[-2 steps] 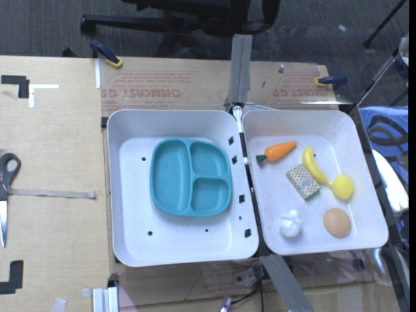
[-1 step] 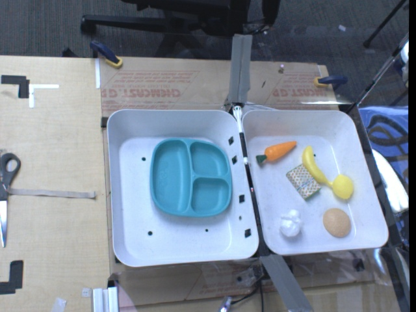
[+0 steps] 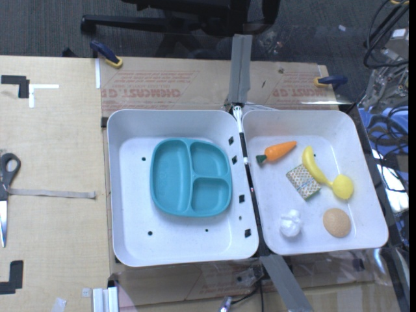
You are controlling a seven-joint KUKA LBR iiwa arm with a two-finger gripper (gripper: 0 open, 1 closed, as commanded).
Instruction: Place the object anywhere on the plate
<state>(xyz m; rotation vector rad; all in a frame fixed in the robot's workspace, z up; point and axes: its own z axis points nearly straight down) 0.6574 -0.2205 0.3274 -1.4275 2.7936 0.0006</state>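
Two shallow white plastic bins sit side by side on the counter (image 3: 52,148), meeting along a seam near the middle. The left bin (image 3: 130,239) holds a teal plastic plate with three compartments (image 3: 191,177), lying flat roughly at the bin's centre, slightly toward its far edge.

The right bin (image 3: 364,239) carries five small things. An orange toy carrot with a green stub end (image 3: 277,151) lies near the bin's far left corner, its green end pointing to the seam. A yellow toy banana (image 3: 314,164) lies just right of the carrot, slanting toward the bin's right edge. Touching the banana's lower end is a round yellow lemon-like piece (image 3: 343,186). A small patterned square packet, grey and tan (image 3: 303,181), rests just beside the banana on its left. Toward the near edge sit a small crumpled white lump (image 3: 290,223) and, to its right, a tan egg-shaped object (image 3: 337,222), apart from each other.

All these things lie in the right bin, none on the plate.

On the counter's left edge lie a pair of scissors with grey handles (image 3: 6,174). The state of the fingers cannot be told from this view.
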